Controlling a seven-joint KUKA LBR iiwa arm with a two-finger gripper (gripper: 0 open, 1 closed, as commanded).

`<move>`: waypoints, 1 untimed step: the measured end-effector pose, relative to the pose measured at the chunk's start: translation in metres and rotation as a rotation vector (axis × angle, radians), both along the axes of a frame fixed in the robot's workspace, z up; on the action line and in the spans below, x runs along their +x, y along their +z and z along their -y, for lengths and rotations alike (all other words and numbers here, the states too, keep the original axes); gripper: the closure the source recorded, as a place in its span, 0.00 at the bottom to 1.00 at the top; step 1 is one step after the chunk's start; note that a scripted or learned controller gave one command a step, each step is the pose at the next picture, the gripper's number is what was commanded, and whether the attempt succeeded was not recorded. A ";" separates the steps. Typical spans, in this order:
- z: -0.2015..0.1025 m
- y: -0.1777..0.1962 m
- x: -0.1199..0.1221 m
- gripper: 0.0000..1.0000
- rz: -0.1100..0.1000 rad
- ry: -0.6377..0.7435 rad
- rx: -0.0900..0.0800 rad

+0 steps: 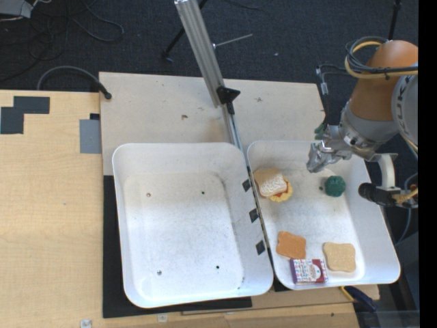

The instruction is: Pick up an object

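Observation:
The right bin [374, 234] holds several objects. A sandwich [273, 184] lies near its left wall. A small green ball [334, 186] rests toward the back right. An orange slice [292, 244], a tan slice of bread [340, 257] and a small red-and-white packet [307, 271] lie along the front. My gripper [318, 160] hangs over the back of this bin, just left of and above the green ball, with nothing visible between its fingers.
The left bin [130, 183] sits beside the right one, with black clips [251, 214] along the shared wall. A slanted aluminium bar [205, 53] rises behind the bins. The grey arm with its orange band [382, 74] occupies the right side.

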State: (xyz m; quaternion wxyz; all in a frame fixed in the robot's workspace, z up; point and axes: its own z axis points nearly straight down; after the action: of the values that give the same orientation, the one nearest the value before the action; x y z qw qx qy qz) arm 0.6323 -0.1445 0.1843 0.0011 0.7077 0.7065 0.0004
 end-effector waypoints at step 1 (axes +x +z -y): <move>-0.004 0.063 -0.001 1.00 0.003 0.003 0.000</move>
State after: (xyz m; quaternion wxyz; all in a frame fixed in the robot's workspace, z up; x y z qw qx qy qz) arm 0.6311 -0.1410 0.2470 0.0020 0.7068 0.7074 0.0014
